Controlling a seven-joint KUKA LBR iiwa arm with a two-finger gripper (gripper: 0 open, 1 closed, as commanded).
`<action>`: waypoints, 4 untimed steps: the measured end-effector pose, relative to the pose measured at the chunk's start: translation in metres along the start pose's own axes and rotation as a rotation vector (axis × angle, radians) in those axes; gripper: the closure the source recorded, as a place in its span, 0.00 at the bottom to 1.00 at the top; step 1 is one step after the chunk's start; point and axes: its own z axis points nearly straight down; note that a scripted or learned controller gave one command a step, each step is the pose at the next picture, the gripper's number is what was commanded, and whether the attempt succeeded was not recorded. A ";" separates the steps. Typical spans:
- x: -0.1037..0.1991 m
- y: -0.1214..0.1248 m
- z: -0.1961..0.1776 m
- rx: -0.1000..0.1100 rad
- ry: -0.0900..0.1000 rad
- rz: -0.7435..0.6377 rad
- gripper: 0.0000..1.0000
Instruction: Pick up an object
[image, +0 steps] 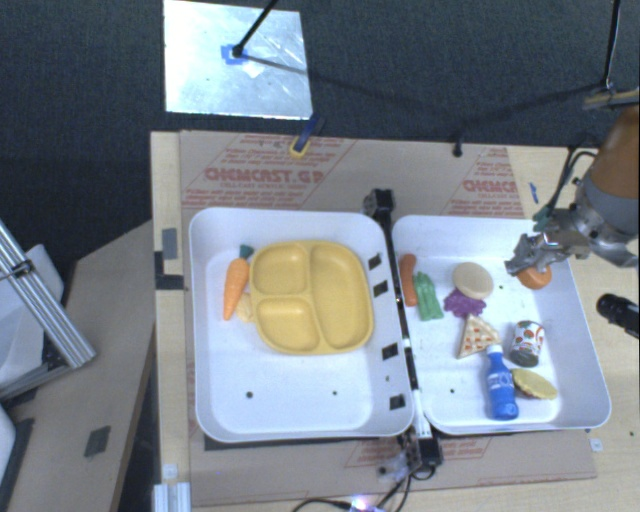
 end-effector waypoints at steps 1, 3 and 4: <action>0.050 -0.005 0.011 0.000 0.000 -0.001 1.00; 0.157 -0.019 0.017 0.002 0.000 0.000 1.00; 0.202 -0.018 0.013 -0.001 0.001 -0.002 1.00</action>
